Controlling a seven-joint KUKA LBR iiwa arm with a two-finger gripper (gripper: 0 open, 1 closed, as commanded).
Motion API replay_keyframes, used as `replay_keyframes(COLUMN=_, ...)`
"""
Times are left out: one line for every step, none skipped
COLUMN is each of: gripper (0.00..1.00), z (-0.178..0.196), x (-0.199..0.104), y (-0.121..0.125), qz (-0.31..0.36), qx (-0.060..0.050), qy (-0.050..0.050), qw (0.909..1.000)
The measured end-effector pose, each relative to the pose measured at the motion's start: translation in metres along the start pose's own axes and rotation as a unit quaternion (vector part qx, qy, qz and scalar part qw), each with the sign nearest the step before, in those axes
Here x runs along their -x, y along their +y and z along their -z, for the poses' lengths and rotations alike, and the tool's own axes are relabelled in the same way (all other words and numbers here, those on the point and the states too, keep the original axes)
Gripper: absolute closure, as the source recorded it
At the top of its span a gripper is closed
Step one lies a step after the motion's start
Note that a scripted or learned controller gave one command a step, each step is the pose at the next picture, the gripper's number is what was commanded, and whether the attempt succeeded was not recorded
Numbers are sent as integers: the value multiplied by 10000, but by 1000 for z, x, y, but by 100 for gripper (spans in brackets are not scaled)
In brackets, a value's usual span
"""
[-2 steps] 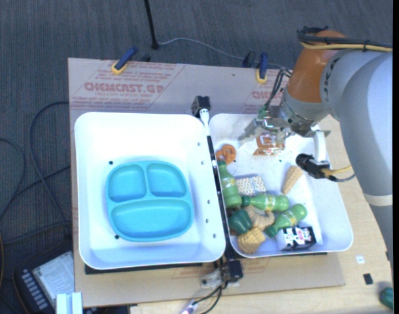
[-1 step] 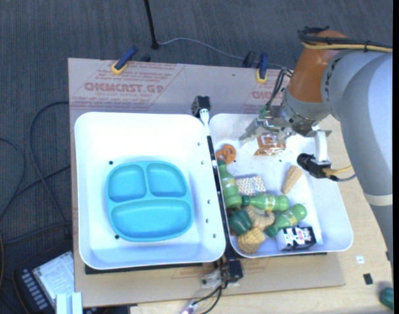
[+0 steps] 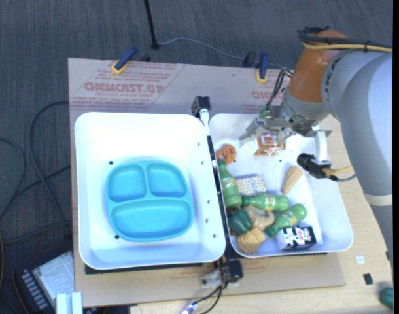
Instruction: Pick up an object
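Camera view puts the gripper (image 3: 270, 131) low over the right bin (image 3: 333, 237), jaws spread wide — nothing between them. Just under them lies a small orange-and-white packet (image 3: 270, 145): likely light, thin, crinkly — best pinched across its narrow edges.
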State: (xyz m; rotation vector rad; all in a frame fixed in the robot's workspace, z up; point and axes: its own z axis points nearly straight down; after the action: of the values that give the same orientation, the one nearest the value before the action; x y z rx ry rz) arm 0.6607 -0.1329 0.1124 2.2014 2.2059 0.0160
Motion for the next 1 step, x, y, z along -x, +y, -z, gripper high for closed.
replay_keyframes(gripper=0, z=0, x=0, y=0, qz=0, qx=1, qy=-1, qw=10000)
